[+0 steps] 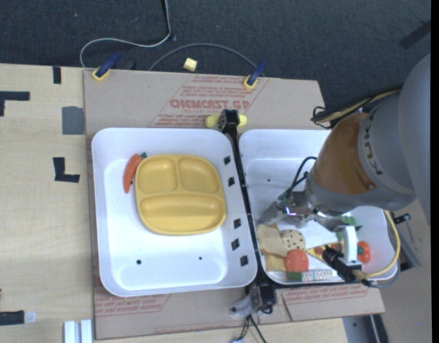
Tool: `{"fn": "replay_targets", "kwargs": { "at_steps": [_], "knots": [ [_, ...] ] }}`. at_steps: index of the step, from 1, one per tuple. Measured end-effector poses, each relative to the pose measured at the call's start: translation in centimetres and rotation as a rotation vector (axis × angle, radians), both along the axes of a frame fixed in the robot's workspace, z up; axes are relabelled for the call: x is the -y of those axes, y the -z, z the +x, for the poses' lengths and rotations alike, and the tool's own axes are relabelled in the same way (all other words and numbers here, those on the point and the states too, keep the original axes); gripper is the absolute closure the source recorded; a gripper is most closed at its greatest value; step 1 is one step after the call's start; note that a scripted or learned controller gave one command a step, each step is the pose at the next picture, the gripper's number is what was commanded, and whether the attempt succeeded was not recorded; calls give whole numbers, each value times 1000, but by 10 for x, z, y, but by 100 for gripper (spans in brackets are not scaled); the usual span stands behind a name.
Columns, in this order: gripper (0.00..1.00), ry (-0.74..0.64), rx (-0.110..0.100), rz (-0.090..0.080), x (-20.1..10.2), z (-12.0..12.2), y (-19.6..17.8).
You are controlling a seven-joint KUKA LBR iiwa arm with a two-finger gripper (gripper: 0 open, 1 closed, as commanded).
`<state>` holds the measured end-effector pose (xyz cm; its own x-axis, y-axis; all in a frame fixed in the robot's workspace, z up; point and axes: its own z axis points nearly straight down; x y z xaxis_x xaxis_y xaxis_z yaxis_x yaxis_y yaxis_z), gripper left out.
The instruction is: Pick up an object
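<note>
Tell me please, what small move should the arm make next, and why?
Probably lower the gripper a little toward the cracker just below it. The gripper hangs over the right bin, close above the pile of toy food along its near edge, and nothing shows between its fingers.

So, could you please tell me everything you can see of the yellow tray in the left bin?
The yellow tray looks like matte plastic, rounded-rectangular, with three compartments: two small ones at the far side, one long one at the near side. It lies flat, slightly rotated, in the left bin's far half. An orange carrot-like toy lies against its left edge.
</note>
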<state>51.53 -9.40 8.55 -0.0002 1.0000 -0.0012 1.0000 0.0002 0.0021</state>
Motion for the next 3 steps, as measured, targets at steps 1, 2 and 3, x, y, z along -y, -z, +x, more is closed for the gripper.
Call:
{"fn": "replay_targets", "kwargs": {
  "at_steps": [1,2,3],
  "knots": [
    [0,0,-3,2,0,2,0],
    [0,-2,0,3,3,0,0],
    [0,-1,4,-1,1,-18,-1]
  ]
}}
